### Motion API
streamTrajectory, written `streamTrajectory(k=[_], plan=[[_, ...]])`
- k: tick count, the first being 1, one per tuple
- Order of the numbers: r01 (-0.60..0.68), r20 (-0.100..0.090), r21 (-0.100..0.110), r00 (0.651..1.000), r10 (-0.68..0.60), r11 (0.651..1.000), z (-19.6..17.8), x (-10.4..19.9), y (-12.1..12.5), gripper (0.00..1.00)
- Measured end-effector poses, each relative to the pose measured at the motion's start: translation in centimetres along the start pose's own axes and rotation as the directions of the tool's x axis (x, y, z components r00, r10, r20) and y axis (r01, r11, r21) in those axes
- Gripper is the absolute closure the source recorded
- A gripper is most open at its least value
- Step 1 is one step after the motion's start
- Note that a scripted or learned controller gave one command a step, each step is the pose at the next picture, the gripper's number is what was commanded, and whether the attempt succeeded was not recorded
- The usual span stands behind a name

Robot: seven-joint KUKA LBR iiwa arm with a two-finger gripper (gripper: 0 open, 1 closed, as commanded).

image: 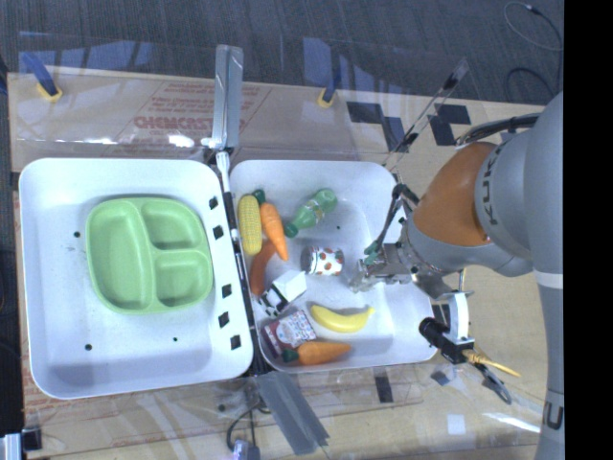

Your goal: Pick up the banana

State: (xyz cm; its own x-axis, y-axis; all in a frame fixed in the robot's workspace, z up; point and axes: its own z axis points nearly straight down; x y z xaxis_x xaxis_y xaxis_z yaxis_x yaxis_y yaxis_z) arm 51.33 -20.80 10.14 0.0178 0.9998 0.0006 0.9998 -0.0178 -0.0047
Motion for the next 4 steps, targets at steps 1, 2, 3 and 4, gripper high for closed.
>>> streamTrajectory(k=[1,2,3,4], plan=[[0.0,0.0,0.001,1.0,0.0,1.0,0.0,0.0,0.0,0.0],[0.204,-0.002,-0.001,0.979,-0.204,0.979,1.1,4.2,-3.8,0.0],[0.029,0.001,-0.005,1.0,-0.029,1.0,0.9,0.0,-3.6,0.0],[0.224,-0.002,-0.001,0.975,-0.224,0.975,1.1,1.3,-3.7,0.0]])
